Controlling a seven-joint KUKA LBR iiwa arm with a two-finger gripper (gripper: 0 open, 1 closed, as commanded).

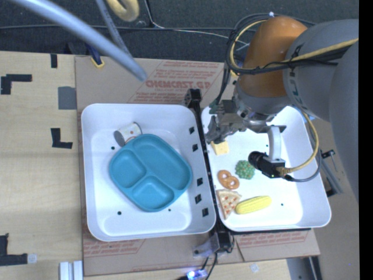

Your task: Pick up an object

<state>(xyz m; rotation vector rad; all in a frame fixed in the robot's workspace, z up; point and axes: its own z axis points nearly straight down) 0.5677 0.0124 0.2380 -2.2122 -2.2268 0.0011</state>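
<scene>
The right bin (303,214) holds a yellow cheese wedge (221,149), a green broccoli floret (245,170), a pretzel (228,180), a pizza slice (228,202) and a corn cob (252,204). My gripper (218,132) hangs low over the bin's upper left part, just above the cheese wedge. The wrist hides its fingertips, and nothing shows between them. In the left bin (93,156) lie a blue divided plate (150,171) and a small grey can (127,133) with a red patch.
The grey arm with its orange band (271,45) covers the right bin's upper part. A black fitting with cable (265,163) hangs beside the broccoli. A black divider (201,156) separates the bins. A grey pole (76,19) crosses the top left.
</scene>
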